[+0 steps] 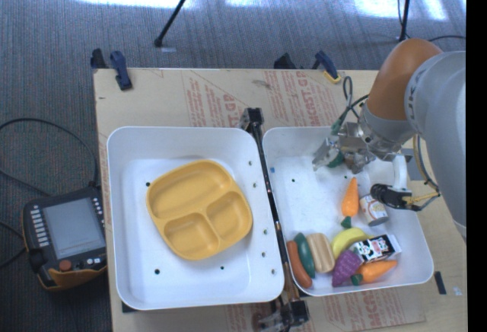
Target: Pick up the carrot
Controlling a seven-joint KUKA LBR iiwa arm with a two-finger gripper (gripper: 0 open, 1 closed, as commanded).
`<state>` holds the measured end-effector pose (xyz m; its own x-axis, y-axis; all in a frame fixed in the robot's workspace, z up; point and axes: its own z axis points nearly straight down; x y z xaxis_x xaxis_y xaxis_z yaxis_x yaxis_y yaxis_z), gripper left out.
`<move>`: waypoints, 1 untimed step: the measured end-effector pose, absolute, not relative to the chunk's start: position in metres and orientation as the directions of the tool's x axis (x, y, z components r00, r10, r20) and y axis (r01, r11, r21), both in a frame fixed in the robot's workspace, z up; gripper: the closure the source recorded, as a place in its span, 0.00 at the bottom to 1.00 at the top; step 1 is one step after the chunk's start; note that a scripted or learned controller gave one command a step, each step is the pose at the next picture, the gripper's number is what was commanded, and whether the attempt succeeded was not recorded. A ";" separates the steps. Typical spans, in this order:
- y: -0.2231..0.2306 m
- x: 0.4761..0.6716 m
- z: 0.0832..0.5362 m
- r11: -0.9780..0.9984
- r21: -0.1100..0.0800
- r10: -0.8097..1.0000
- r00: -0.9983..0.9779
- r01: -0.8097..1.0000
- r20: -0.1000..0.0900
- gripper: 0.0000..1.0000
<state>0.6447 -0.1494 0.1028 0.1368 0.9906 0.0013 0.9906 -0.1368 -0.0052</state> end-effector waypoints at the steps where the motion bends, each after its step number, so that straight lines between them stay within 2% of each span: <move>1: -0.180 0.579 0.086 -0.180 -0.008 0.984 0.180 0.984 0.001 0.00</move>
<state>0.5795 -0.1799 0.0858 0.1796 0.9837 0.0008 0.9837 -0.1796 -0.0082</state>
